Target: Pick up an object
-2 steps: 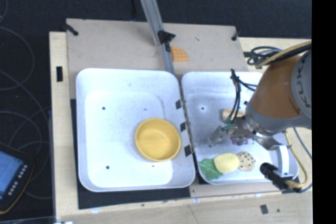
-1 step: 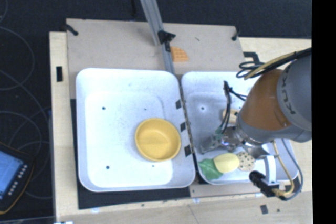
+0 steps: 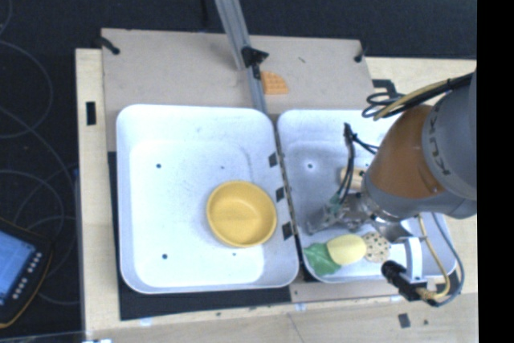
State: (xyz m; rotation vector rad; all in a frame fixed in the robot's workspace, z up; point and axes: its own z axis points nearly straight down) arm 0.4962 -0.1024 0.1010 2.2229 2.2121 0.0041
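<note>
A yellow bowl sits in the left bin, toward its right side. In the right bin, a pale yellow rounded object with a green piece beside it lies at the front edge. A tan perforated piece lies just to its right. My gripper hangs low over the middle of the right bin, just above and behind the pale yellow object. Nothing is visibly held in it.
The arm's grey and orange body covers the right half of the right bin. A grey metal rail slants from the top down to the divider between the bins. A small orange tile lies behind the bins.
</note>
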